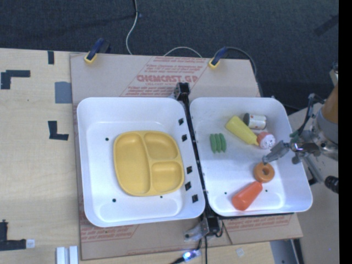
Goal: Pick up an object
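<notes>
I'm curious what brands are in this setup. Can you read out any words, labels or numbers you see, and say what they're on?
"CHEMCAST GP", red print on the brown board under the two white bins.
More red print repeats along the board's edges; too small and blurred to read.
The small white and dark can may carry a label; unreadable.

The arm (pixel 330 120) enters at the bench's right edge, most of it out of sight, its metal wrist hardware sitting low. The gripper (pixel 273 155) stretches leftward at a slight downward slant, its thin grey tip ending above the right bin's right side.
</notes>
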Available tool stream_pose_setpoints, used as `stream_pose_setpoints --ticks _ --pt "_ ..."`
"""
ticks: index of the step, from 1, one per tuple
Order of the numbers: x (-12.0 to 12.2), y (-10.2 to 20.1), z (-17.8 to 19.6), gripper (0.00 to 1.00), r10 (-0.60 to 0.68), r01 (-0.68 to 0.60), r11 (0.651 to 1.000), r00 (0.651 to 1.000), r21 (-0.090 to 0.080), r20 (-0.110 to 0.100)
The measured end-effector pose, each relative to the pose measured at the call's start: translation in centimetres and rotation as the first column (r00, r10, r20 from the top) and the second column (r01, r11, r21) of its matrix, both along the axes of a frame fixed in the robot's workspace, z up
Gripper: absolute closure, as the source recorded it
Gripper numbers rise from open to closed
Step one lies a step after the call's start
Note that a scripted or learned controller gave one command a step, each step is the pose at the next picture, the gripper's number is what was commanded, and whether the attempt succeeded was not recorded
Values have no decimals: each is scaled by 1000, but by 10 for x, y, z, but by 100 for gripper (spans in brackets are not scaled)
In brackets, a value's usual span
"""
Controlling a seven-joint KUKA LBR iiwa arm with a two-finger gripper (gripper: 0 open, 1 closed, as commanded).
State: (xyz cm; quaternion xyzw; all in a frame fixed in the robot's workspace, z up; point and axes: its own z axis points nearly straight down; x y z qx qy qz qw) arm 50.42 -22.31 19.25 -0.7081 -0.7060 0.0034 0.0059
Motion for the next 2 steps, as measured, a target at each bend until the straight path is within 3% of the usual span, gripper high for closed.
stream_pose_setpoints --ticks 1,2 --pt "3 0 5 0 4 -4 1000 1000 -3 10" --pt "-3 3 -60 0 4 -4 1000 1000 0 3"
